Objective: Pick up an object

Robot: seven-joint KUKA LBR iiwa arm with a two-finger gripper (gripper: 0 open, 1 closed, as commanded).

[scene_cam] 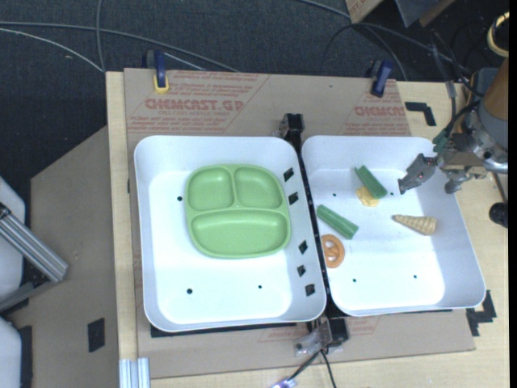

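- Gripper [434, 174] is seen spread open over the right bin's [464, 289] far right part, with nothing held between its fingers.
- No object is grasped yet; the whole pick is judged still to be done.
- Nearest below the gripper lies the cone [415, 224]; the green-and-yellow piece [370, 185] lies just to its left.
- Farther left are the green block [337, 221] and pretzel [332, 250].
- Beyond these, the green plate [237, 210] is seen in the left bin [161, 289].

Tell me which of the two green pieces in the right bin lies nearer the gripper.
The upper green piece, resting against a yellow piece, lies nearer the gripper. The other green piece sits lower, toward the divider.
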